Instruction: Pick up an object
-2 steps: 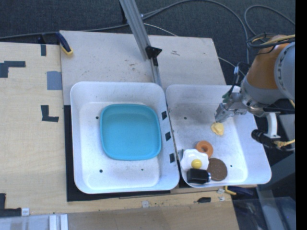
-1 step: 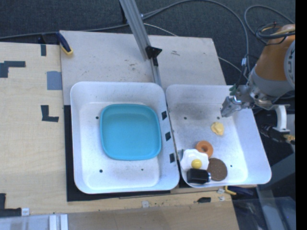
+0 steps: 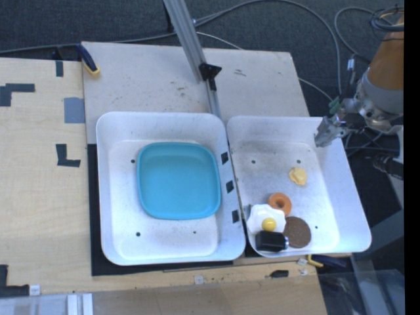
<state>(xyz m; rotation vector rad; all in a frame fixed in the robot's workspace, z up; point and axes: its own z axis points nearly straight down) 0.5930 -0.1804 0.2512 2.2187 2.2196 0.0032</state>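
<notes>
I see the bench [image 3: 39,176], light wood, bearing a pale board [image 3: 164,77] at 12 o'clock, the left bin [image 3: 111,176] at centre and the right bin [image 3: 341,195] at 3 o'clock, rims touching

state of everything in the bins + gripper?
blue plate: flat in the left bin, nothing on it
yellow piece: loose in the right bin, alone
orange ring: flat, beside the toy egg
toy egg: flat, yolk up
brown disc: flat, at the near edge
black block: against the disc
gripper: over the right bin's far corner, holding nothing visible
</notes>
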